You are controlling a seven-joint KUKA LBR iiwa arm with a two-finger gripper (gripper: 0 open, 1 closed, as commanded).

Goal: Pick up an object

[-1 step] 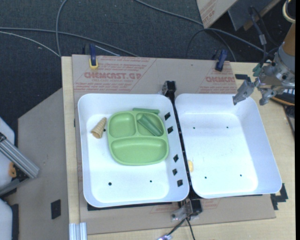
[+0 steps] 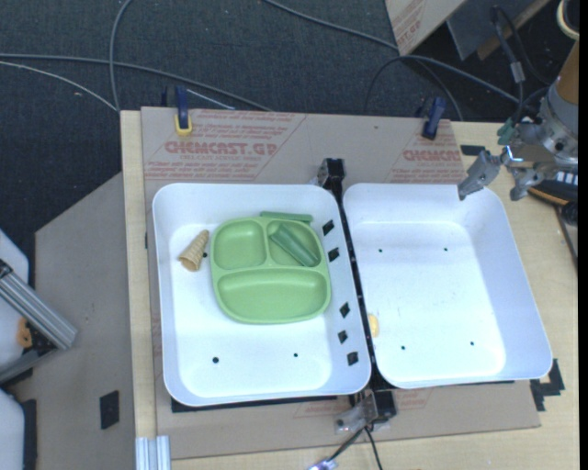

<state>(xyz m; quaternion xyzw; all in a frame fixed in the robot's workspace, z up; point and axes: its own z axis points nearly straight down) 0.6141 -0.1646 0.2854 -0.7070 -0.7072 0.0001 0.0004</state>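
Camera view. Gripper (image 2: 498,174) poised at the far right, above the far right corner of the right bin (image 2: 514,303), with wrist and arm reaching in from the right edge. Two grey fingers (image 2: 475,176) spread apart, jaws wide, nothing between them.

Below: a brown board (image 2: 230,142) printed with red lettering, clamped at its far edge by two blue clamps (image 2: 183,107), resting on a pale wooden bench (image 2: 83,303). Dark carpet (image 2: 55,119) beyond and to the left, crossed by grey cables (image 2: 115,55). A metal rail (image 2: 32,307) at the left edge, a cardboard box (image 2: 418,18) at the far side.

Two shallow white bins side by side, touching along the middle. In the left bin (image 2: 248,367): a green divided plate (image 2: 269,273) lying flat in the far half, a darker green piece (image 2: 296,243) resting in its far right compartment, and a flat green strip (image 2: 285,218) just beyond the plate's far rim. A tan cone-shaped object (image 2: 193,250) lying just left of the plate, close to it. In the right bin: a small yellow object (image 2: 373,324) against the left wall, well apart from the gripper.
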